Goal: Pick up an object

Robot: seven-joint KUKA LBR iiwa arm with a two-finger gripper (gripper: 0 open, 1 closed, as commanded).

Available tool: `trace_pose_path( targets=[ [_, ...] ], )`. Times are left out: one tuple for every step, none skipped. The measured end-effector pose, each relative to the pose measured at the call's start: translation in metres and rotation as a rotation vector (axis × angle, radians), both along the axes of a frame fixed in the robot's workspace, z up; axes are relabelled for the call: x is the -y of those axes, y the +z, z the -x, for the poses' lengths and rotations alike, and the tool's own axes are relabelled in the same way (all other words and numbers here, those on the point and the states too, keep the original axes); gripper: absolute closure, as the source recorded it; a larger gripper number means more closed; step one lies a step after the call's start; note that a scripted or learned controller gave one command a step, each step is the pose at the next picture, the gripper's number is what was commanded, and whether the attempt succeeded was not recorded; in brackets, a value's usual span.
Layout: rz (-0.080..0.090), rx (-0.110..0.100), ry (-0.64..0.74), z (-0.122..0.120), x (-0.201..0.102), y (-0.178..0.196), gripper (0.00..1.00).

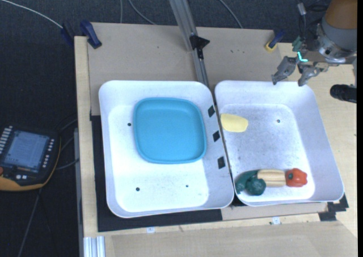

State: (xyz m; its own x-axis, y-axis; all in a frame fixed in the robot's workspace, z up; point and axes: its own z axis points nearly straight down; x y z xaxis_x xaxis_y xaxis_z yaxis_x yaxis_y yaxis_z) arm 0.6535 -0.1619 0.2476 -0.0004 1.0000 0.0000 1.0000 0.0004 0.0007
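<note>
My gripper (292, 74) hangs above the back right corner of the right bin (272, 88), open, with nothing between its two fingers. In that bin a pale yellow piece (233, 123) lies by the left wall. Along the front wall lie a dark green object (250, 184), a tan roll (271, 177) and a red object (295, 177), touching one another in a row. The gripper is well behind and above all of them.
The left bin (113, 137) holds a blue square plate (169, 130). A slanted metal pole (182, 9) rises behind the bins. Blue and yellow clamps (91, 33) sit at the bench's back corners. A handheld pendant (25, 154) lies on the floor at left.
</note>
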Motion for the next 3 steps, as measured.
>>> trace_pose_path(
  targets=[
    [0.000, 0.000, 0.000, 0.000, 0.000, 0.000, 0.00],
    [-0.001, -0.004, 0.000, -0.003, 0.000, -0.062, 0.00],
    [-0.001, -0.006, 0.000, -0.003, 0.000, -0.125, 0.00]
  ],
)
